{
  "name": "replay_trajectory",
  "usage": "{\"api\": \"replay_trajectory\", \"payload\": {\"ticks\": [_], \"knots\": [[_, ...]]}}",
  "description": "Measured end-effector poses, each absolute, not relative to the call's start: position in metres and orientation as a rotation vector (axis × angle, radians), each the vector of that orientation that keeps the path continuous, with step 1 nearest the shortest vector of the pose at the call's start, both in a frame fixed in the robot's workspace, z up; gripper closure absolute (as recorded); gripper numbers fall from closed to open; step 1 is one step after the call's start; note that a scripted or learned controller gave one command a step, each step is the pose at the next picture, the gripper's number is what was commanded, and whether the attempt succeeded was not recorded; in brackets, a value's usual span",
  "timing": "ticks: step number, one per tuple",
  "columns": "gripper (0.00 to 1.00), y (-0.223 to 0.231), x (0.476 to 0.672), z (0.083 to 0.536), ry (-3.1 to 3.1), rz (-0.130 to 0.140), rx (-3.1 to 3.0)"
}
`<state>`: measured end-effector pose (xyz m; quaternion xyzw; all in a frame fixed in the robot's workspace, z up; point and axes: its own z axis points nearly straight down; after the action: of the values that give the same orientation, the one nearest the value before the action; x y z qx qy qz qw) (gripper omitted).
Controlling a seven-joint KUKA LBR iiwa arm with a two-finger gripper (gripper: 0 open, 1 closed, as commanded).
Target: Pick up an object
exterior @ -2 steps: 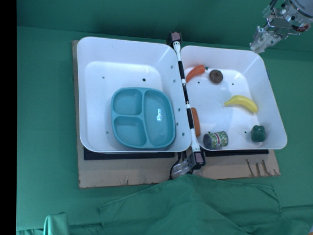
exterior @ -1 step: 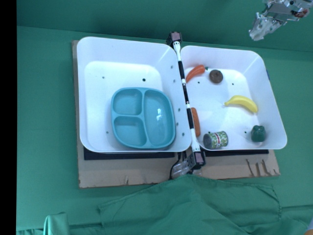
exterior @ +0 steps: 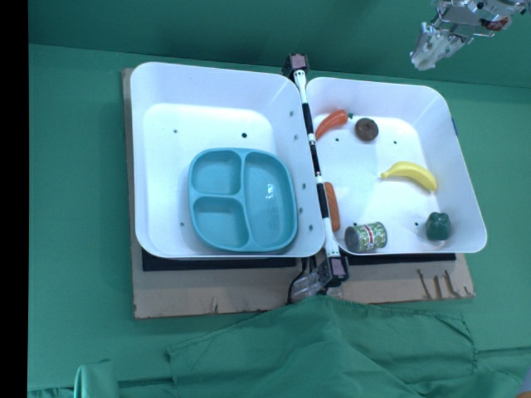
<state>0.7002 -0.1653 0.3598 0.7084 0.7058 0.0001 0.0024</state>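
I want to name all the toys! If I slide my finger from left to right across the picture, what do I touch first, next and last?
Blue plate → orange sausage → little can → yellow banana → green pepper. The carrot and the brown round thing overlap others in the order, so I left them out.

The arm's wrist reaches in at the top right, its gripper [exterior: 430, 50] hanging tilted down-left above and beyond the far right corner of the right bin [exterior: 465, 191].
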Motion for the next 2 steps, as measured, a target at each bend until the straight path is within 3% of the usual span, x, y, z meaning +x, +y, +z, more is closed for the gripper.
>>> {"api": "replay_trajectory", "payload": {"ticks": [1, 2], "knots": [[1.0, -0.149, 0.7, 0.362, 2.214, 0.001, 2.222], [1.0, -0.188, 0.7, 0.358, 2.211, 0.003, 2.221]]}}
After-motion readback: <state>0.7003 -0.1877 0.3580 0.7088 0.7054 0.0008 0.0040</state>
